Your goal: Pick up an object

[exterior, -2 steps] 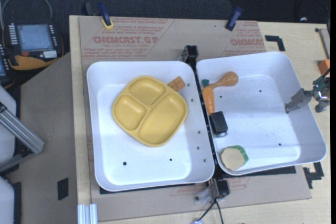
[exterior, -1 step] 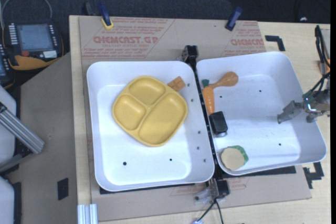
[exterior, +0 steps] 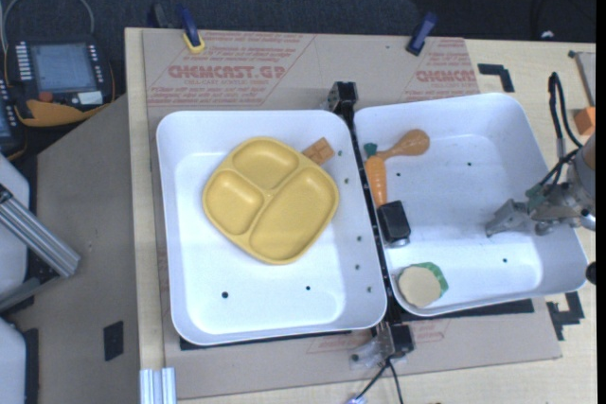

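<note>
The right bin [exterior: 473,132] holds several small objects along its left side. An orange carrot [exterior: 377,177] lies next to a tan wooden spoon [exterior: 407,145], with a black block [exterior: 393,222] below them. A round tan piece with a green rim [exterior: 421,285] sits in the near left corner. My gripper [exterior: 507,219] hangs low over the right part of this bin, well to the right of all these objects, with nothing seen in it. In the left bin [exterior: 246,298] lies a yellow divided plate [exterior: 272,200], and a small brown block [exterior: 318,149] rests at its far right edge.
The two bins meet at a black-clamped seam [exterior: 365,203] in the middle. Blue clamps [exterior: 192,31] hold the cardboard sheet at the bench's back. A teach pendant [exterior: 59,76] lies off the bench to the left. Bare white floor spans the right bin's middle.
</note>
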Robot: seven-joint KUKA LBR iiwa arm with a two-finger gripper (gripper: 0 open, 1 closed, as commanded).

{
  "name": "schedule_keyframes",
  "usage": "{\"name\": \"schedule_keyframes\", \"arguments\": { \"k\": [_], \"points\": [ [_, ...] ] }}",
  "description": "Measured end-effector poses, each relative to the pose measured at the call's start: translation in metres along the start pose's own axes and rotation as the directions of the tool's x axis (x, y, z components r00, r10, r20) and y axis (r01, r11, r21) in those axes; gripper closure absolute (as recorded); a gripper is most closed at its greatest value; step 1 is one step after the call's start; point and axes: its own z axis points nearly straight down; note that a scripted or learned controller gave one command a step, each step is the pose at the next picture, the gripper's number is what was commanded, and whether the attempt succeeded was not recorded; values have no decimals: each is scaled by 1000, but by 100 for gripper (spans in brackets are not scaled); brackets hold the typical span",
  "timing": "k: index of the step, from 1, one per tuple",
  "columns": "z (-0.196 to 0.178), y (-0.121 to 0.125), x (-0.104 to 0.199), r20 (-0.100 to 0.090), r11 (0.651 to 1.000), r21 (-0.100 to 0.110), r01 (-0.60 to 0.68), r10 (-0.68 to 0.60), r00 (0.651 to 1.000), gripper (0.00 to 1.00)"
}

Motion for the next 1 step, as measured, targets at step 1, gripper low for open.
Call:
{"name": "schedule_keyframes", "arguments": {
  "k": [1],
  "points": [
    [42,-1,6,-1,1000,1,0,0,1000,0]
  ]
}}
